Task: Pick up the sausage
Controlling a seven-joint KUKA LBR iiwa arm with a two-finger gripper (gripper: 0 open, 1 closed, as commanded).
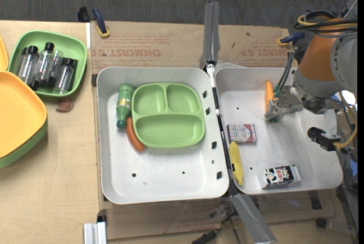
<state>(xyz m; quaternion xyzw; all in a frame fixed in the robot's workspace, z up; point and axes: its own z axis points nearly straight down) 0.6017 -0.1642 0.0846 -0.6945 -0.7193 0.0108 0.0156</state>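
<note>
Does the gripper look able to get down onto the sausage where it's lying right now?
Probably, but awkwardly: the sausage lies open from above, yet wedged beside the green plate under the green bottle, far from the gripper.

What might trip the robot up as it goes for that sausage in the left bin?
The sausage lies tucked against the green divided plate and beside the green bottle, so closing on it could nudge either one or slip off. The end effector is over the right bin near a carrot; it may well grab that instead. It also has to cross the bins' raised edge.
</note>
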